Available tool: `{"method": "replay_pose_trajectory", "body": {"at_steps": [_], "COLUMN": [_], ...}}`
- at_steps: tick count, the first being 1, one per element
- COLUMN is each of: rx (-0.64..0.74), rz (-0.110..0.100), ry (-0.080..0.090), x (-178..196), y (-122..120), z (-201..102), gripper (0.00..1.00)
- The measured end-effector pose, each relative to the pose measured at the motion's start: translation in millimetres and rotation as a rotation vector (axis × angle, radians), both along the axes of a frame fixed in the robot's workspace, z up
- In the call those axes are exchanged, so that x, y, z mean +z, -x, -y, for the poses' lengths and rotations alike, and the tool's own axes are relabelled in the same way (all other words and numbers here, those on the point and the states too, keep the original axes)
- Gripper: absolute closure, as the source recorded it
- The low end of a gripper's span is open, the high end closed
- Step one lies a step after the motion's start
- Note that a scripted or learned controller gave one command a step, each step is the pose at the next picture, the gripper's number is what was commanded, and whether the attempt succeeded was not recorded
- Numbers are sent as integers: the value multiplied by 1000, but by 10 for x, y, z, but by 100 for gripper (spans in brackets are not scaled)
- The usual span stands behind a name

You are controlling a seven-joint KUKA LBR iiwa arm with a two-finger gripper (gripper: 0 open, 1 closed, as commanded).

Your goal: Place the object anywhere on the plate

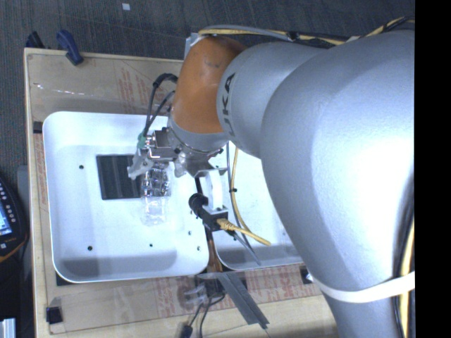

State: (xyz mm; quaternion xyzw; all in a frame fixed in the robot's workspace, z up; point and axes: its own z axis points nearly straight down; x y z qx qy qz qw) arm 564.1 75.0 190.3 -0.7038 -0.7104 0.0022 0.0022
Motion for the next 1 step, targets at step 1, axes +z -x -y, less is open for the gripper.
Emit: {"method": "replay_pose_trajectory", "body": {"at_steps": [1], "rx": [-192], "rz": [42], "ry": [-9], "x": [-740], "y": [194], "z": [-599], "gripper": [0]}}
